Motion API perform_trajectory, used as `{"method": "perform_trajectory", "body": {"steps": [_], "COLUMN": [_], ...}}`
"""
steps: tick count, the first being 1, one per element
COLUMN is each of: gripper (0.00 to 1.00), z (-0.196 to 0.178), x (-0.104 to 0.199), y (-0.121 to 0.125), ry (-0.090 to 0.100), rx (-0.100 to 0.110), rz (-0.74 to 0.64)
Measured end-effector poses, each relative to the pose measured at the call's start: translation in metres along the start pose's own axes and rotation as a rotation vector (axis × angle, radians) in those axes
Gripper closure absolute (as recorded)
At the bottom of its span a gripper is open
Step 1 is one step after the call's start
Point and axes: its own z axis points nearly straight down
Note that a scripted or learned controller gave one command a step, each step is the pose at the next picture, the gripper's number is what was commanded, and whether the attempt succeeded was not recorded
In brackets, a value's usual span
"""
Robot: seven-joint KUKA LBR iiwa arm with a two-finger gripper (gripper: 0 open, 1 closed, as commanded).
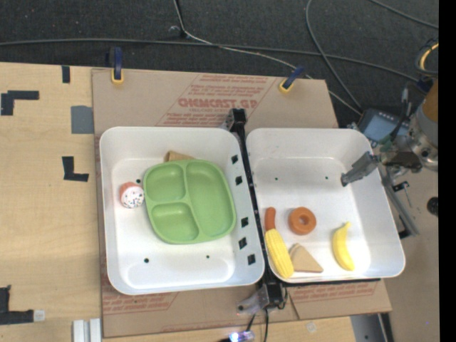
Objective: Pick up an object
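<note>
- The surface (43, 212) is pale wood grain with several black tape marks at its left side; a brown cardboard sheet (214, 98) printed in red lies on it under both bins.
- Two clamps, one at the sheet's far left corner (116, 70) and one at its far right (291, 80), pin the cardboard down.
- Beyond the surface lies dark carpet-like floor (249, 13), with black cables (342, 20) looping across it.
- The left bin (114, 262) holds a green divided plate (189, 201) in its middle, a small white and red ball-like thing (131, 196) just beside the plate's left edge, and a tan piece (178, 157) partly hidden behind the plate's far rim.
- The right bin (370, 269) holds the things to pick, grouped in its near half: an orange ring (303, 220), a yellow banana (343, 246) to its right, a corn cob (278, 252) near the divider, a slim orange stick (270, 218) just beyond the cob, and a tan wedge (305, 259) touching the cob's right side.
- A row of black clips (242, 184) joins the two bins along their shared edge.
- The gripper (354, 171) reaches in from the right, tilted, over the right bin's far right part and well apart from the things in it; whether the jaws are apart or together cannot be told, and nothing is seen between them.
</note>
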Motion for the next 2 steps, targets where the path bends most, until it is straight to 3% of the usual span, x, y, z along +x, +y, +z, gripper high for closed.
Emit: {"method": "perform_trajectory", "body": {"steps": [1, 2], "gripper": [0.0, 0.0], "z": [-0.006, 0.058], "x": [0.001, 0.002], "y": [0.002, 0.002], "ry": [-0.002, -0.001], "rx": [-0.011, -0.006], "rz": [-0.004, -0.003]}}
